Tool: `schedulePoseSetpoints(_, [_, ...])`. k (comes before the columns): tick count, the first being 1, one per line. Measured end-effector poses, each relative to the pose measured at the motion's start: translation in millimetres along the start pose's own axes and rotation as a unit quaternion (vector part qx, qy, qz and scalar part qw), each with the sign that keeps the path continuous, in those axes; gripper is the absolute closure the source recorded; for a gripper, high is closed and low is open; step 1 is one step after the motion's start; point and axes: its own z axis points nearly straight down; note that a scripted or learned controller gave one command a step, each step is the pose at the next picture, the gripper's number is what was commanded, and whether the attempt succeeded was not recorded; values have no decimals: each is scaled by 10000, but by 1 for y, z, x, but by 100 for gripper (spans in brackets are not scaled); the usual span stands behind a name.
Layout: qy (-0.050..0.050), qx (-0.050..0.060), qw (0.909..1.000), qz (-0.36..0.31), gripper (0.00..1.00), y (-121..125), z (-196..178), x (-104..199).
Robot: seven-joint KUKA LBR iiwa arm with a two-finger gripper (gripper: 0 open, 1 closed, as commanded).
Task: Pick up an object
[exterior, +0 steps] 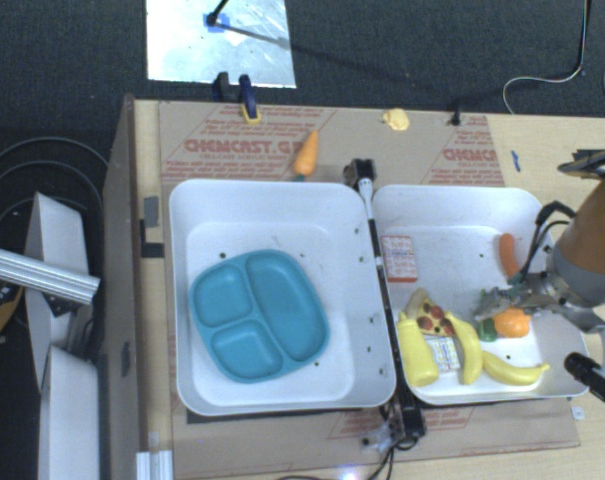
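Camera view is showing the gripper (pixel 494 308) hanging low over the right bin (pixel 452 206), right at a small orange fruit (pixel 511 323) that is sitting near the bin's right wall, toward its front edge. I cannot tell from here whether the gripper is spread or pressed together, nor whether it is touching the fruit or only hovering beside it.

Trouble is looking likely from crowding. Bananas (pixel 487 358) are curving just in front of the orange fruit, and a yellow pizza-slice toy (pixel 426 340) is lying beside them at the front left of that bin. Closing here, to my eye, is risking a pinch on a banana tip, or a round fruit rolling away toward the wall. A carrot-like orange stick (pixel 507 254) is resting against the right wall further back, so drifting that way is risking a bump there as well. A small printed card (pixel 398 257) is lying by the bin's left wall, well apart from the action.

Open room is sitting in the back half of the right bin, where the floor is showing bare. Left of it, the left bin (pixel 212 218) is carrying a blue divided plate (pixel 259 314) in its middle. On the bench (pixel 422 148) behind the bins, another carrot (pixel 304 154) and a small yellow lump (pixel 396 119) are lying loose.
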Motion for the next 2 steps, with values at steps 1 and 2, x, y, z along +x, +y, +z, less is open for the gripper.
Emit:
schedulePoseSetpoints(1, [2, -28, 10000, -48, 100, 36, -60, 57])
schedulePoseSetpoints(2, [15, -4, 10000, -53, 100, 29, -91, 130])
